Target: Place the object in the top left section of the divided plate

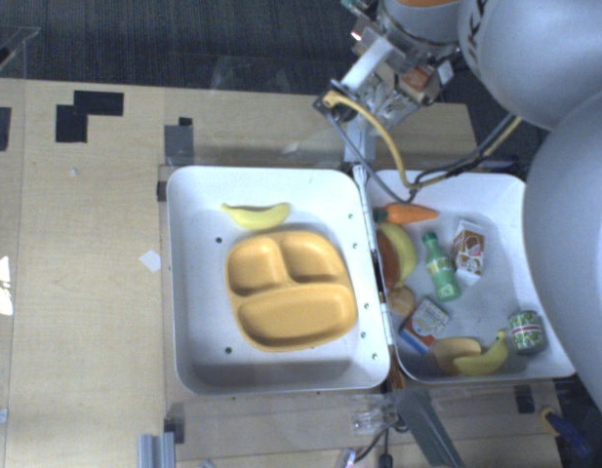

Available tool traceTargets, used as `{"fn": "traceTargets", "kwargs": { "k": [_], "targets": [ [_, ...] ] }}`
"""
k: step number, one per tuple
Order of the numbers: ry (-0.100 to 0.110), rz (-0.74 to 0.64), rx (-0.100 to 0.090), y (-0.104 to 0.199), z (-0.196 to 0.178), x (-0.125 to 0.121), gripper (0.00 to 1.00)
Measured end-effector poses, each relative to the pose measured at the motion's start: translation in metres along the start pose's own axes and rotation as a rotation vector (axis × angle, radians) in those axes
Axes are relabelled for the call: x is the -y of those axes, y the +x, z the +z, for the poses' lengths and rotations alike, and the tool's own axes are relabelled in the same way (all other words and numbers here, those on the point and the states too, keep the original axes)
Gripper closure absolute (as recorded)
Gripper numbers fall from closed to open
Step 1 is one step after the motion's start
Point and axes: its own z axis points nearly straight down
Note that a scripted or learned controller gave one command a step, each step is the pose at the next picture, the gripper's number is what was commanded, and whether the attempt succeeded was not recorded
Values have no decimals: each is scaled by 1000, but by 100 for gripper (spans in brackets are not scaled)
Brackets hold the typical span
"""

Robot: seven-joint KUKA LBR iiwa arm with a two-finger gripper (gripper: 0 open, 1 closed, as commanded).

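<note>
Showing wood bench (76, 261) | 2 white bins – left bin (193, 291) w/ divided plate (289, 288)

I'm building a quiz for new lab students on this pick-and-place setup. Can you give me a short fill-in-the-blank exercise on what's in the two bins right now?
1. The yellow divided plate sits in the ____ bin.
2. The banana beside the plate lies on the bin floor, just ____ the plate in the camera view.
3. The divided plate has ____ sections.
4. The carrot lies in the ____ bin.

Missing words: left; above; three; right
</note>
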Motion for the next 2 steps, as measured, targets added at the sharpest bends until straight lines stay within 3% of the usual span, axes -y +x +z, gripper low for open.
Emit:
{"fn": "traceTargets", "kwargs": {
  "k": [1, 2],
  "targets": [
    [0, 265, -3, -37, -64, -22, 100],
    [0, 579, -3, 50, -65, 65, 100]
  ]
}}
